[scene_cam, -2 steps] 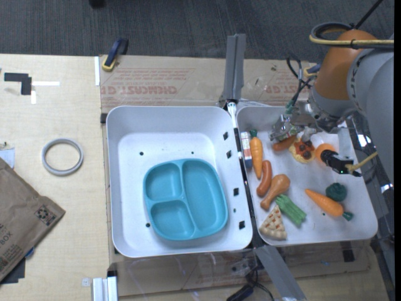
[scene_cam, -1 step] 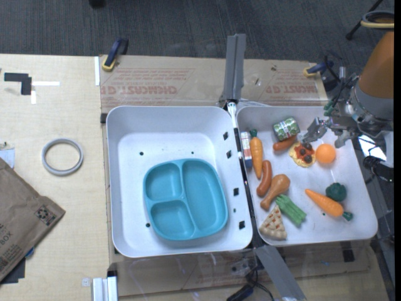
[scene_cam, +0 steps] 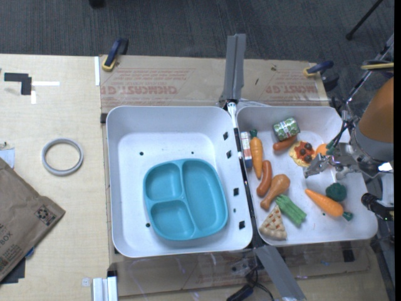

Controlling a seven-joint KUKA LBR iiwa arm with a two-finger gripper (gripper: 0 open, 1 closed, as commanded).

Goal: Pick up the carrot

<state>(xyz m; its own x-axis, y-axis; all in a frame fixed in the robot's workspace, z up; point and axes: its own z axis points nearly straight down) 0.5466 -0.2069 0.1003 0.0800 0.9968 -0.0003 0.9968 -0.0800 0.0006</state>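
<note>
Orange carrot point(scene_cam: 325, 202) lies near bin's point(scene_cam: 313, 240) front rim.

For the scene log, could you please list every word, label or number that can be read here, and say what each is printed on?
"CHEMCAST", seen upside down, on the brown sheet behind the left bin.
The same red print on the brown sheet behind the right bin; too blurred to be sure.
"BOX" on the cardboard at left; its other print is too small.
Can label: unreadable.
Label on the divider: unreadable.
</note>
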